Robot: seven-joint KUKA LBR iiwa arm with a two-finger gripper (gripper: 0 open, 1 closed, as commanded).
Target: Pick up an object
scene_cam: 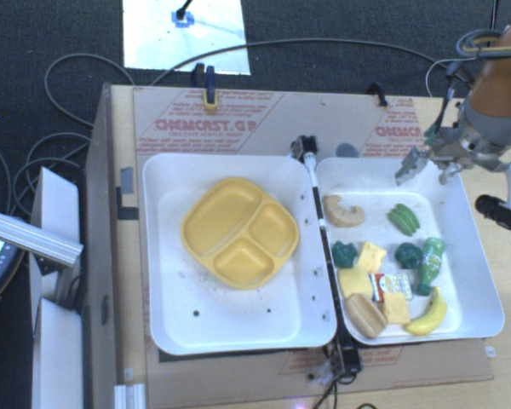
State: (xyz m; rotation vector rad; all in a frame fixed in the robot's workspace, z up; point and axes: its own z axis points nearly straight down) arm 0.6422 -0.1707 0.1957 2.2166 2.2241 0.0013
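Pincer (428, 169) spread above right bin (481, 254), toy food (392, 275) below

Dark carpet floor (51, 24), white sheet (183, 24), loose cables (34, 156)

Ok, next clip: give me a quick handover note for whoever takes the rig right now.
Gripper: open, holding nothing, above the right bin's far edge.
Right bin items: croissant, green pepper, banana, cheese, bun, several small pieces.
Left bin: yellow tray.
Done: nothing picked.
Left: descend, grasp one item, lift.
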